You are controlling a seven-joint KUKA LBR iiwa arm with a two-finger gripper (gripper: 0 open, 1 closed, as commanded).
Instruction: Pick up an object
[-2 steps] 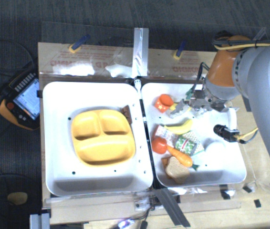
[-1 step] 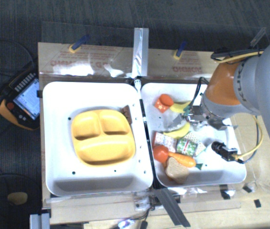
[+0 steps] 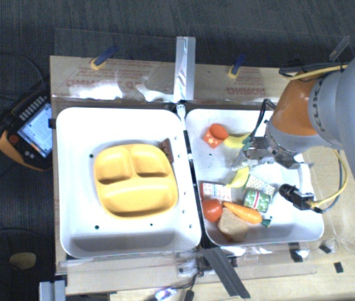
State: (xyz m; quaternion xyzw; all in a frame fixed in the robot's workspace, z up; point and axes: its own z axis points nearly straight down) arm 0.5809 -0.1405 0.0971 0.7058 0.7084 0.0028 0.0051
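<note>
Camera view is looking down on the bench, where the two white bins are sitting side by side. The arm, grey with its orange band, is reaching in from the right over the right bin. The left bin is holding a yellow divided tray, lying flat near its middle, with a small brown piece sitting just beside the tray's upper right corner.

The gripper is hanging low over the upper middle of the right bin, close to a yellow banana-like piece; how its claw stands I cannot tell. The things to pick are crowding the right bin: a slice of bread near the front wall, a carrot lying across it, a green and white carton just above the carrot, a red and white packet, a red tomato against the left wall, and a small orange-red fruit near the back.

A handheld controller is lying on the floor left of the bench.
</note>
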